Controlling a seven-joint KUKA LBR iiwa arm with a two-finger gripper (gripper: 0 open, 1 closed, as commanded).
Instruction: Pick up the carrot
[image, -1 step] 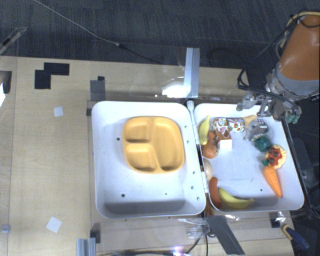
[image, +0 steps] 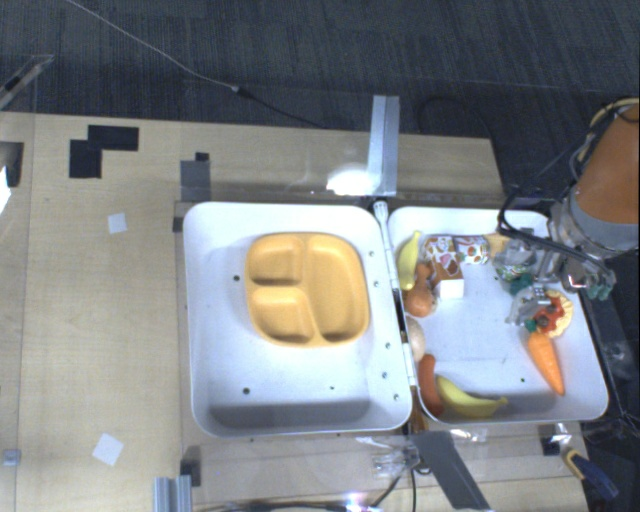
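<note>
Carrot (image: 546, 361) lies ungrasped at lower right below the jaws, state unclear; approach step, descent needed.

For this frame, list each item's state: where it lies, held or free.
carrot: lying flat in right bin, near right wall, not held
gripper: just above carrot's top end
yellow tray: upright in left bin, nothing in its compartments
bananas: lying loose, front edge and left wall
</note>
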